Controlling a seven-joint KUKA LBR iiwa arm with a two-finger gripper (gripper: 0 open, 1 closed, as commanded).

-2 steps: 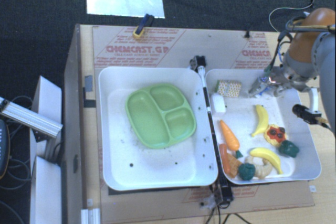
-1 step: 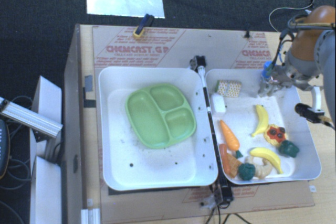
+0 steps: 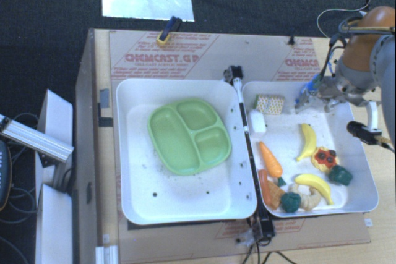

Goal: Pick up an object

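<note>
The right bin (image 3: 365,191) holds several toy foods. A speckled beige block (image 3: 270,104) and a small white block (image 3: 257,121) lie at its far left. Nearer the front are a carrot (image 3: 270,159), two bananas (image 3: 307,140) (image 3: 314,185), a red and yellow piece (image 3: 325,158), two green broccoli pieces (image 3: 340,175) (image 3: 289,201) and an orange slab (image 3: 270,188). My gripper (image 3: 314,94) hangs over the bin's far right corner, above the floor and to the right of the speckled block. Nothing shows between its fingers.
The left bin (image 3: 133,151) holds a green divided plate (image 3: 189,136). A black divider clip (image 3: 235,75) sits at the far end of the rim between the bins. A yellow-handled tool (image 3: 167,31) lies on the cardboard behind the bins.
</note>
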